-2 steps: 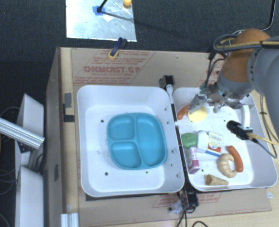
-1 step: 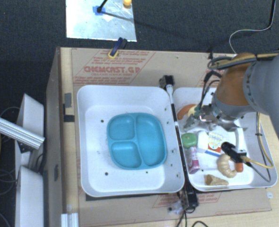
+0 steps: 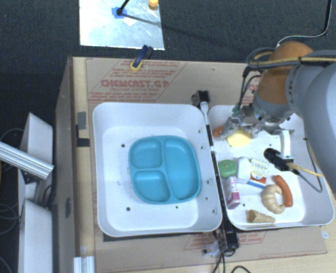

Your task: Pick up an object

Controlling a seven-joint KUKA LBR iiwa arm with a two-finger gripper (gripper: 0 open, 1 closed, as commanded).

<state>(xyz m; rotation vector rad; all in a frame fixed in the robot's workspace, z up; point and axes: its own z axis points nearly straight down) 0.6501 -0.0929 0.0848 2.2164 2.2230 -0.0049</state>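
My gripper (image 3: 242,125) is low over the far left part of the right bin (image 3: 322,209), coming down from the orange-banded wrist. Directly beneath and touching or nearly touching it lies a pale yellow item (image 3: 239,139). A small orange piece (image 3: 217,131) sits just to its left by the bin wall. Closer to the front are a green item (image 3: 227,168), a white box with red print (image 3: 254,170), a pink can (image 3: 233,192), a red sausage (image 3: 283,189), a tan curled pastry (image 3: 272,199) and a bread wedge (image 3: 260,216).
The left bin (image 3: 108,152) holds a blue divided plate (image 3: 164,168). A black divider strip (image 3: 212,152) runs between the bins. The grey arm (image 3: 322,95) covers the right bin's far right corner. Beyond the bench lies a foil sheet (image 3: 119,16).
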